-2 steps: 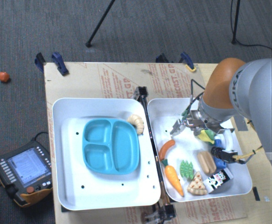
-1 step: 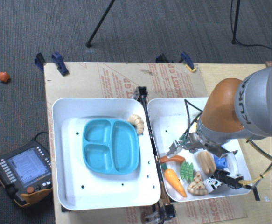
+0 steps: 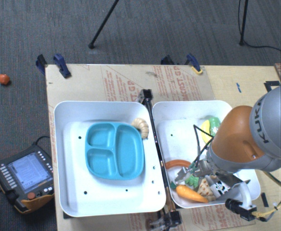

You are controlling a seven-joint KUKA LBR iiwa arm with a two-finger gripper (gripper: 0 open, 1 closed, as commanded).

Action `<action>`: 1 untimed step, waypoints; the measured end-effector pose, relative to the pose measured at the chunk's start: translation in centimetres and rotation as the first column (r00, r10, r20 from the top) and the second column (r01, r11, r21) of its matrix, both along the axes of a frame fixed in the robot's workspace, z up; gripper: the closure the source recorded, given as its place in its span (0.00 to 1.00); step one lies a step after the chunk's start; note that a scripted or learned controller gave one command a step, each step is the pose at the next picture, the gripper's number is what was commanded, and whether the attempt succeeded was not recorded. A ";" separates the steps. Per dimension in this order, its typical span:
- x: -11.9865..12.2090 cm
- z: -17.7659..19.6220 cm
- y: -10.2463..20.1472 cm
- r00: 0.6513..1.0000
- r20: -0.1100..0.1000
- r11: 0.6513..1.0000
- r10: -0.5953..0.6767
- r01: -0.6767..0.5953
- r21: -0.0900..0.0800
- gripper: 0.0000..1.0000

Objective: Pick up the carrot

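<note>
The orange carrot [image 3: 191, 194] lies at the front of the right bin [image 3: 188, 110], near its front wall, pointing to the right. My gripper [image 3: 183, 173] hangs low over the bin just behind and slightly left of the carrot, over a small heap of toy food. The carrot rests on the bin floor, apart from the gripper. The arm's orange band [image 3: 234, 138] covers the bin's right side.
Around the carrot lie a green piece [image 3: 193, 181], an orange ring-shaped piece [image 3: 175, 164], and a black-and-white piece [image 3: 218, 188]. A yellow-green item [image 3: 209, 127] sits at the back. The left bin [image 3: 63, 129] holds a blue divided plate [image 3: 115, 150] and a beige pastry [image 3: 141, 127].
</note>
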State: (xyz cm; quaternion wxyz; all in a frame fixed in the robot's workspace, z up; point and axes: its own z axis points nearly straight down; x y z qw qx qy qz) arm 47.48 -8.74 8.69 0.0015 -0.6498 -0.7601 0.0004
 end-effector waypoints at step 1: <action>0.0 0.0 0.0 1.000 0.001 1.000 -0.001 0.001 0.000 0.00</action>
